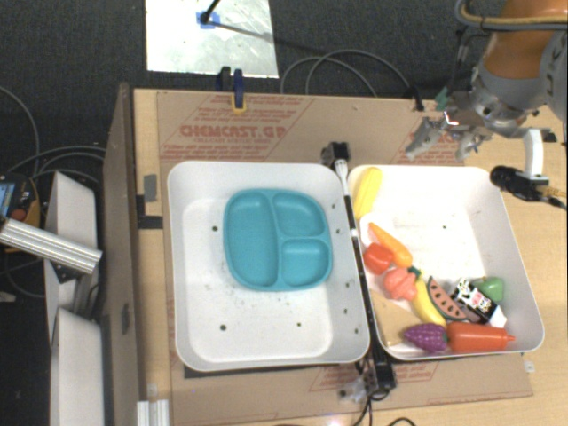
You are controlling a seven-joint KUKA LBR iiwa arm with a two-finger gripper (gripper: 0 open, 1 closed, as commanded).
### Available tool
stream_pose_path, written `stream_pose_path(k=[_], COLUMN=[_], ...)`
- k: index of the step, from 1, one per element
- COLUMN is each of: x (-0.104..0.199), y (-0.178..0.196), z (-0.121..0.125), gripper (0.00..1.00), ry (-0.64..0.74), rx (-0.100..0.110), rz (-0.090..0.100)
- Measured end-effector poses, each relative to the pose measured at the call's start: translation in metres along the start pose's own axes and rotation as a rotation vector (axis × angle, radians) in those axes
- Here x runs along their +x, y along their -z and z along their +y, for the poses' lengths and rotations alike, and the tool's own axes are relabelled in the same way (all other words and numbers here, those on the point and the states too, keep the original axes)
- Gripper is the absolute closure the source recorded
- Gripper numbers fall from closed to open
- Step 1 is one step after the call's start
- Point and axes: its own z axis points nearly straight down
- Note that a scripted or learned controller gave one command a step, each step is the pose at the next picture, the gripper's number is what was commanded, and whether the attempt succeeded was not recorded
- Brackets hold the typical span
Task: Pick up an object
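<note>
Yellow corn [366,191] sits alone at the right bin's [461,204] far-left corner, well apart from the pile: carrot [391,243], tomato [377,257], banana [428,305], grapes [425,335]. Gripper [441,137] hangs above the counter [266,131] past the bin's far rim; can't tell if fingers are spread or closed. I'd go for the corn: 1 clear target, straight descent, straddle its narrow width, keep off the bin wall.
</note>
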Motion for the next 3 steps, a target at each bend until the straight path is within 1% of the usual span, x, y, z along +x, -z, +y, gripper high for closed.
stream_pose_path(k=[1,2,3], x=[-0.059,-0.009,-0.071], y=[-0.111,-0.094,-0.165], z=[-0.011,-0.067,-0.125], gripper=[0.00,0.00,0.00], ry=[-0.006,0.002,-0.009], rx=[0.006,0.005,0.009], rz=[0.000,0.003,0.001])
